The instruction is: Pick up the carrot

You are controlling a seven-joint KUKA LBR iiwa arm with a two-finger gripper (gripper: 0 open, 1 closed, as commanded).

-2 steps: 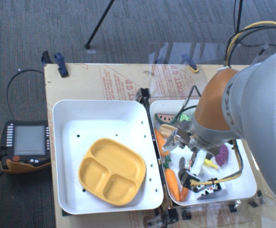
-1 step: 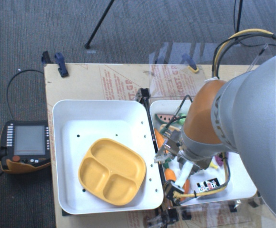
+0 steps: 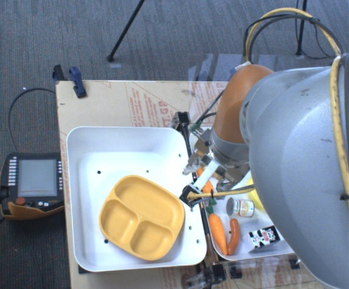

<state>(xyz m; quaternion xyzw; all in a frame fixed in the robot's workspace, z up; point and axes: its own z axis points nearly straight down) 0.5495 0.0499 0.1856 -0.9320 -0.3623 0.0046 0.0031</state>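
The carrot (image 3: 218, 234) lies lengthwise near the front left corner of the right bin (image 3: 247, 256), pointing toward the front. My gripper (image 3: 203, 176) hangs over the left edge of that bin, just behind the carrot and apart from it. A small orange patch (image 3: 207, 188) shows right under the gripper; I cannot tell what it is. The grey arm and its orange band hide most of the right bin.
Beside the carrot on its right lies a red sausage-shaped thing (image 3: 233, 235). A small can (image 3: 241, 207) and a black-and-white carton (image 3: 263, 236) sit further right. In the left bin (image 3: 84, 161) rests a yellow divided plate (image 3: 142, 218).
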